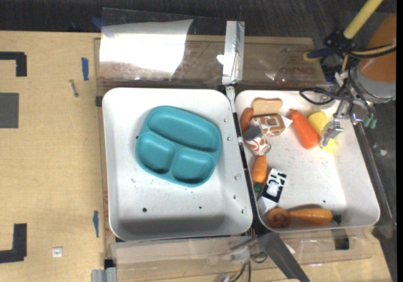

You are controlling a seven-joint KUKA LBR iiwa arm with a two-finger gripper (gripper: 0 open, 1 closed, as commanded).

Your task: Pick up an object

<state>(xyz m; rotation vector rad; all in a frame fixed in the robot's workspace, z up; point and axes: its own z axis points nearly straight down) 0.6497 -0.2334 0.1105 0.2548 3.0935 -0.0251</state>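
Over the right bin (359, 167) the gripper (332, 131) hung low at the far right corner, its metal tip just beside a small yellow toy (320, 121) and close to an orange carrot-shaped piece (304, 129). Whether the pincer was open or closed could not be told from this slanted view, and nothing could be seen caught in it. Along the bin's left wall lay a slice of toy bread (267, 106), a small orange-and-white carton (271, 124), another carrot (259, 170) and a black-and-white block (274, 184); a long carrot (310, 214) rested by the near wall. The left bin (126, 205) carried a teal divided plate (179, 145). By my judgement the pick had not yet been made: the arm was placed for a try at the yellow toy or its orange neighbour, while closing, gripping and lifting all remained.
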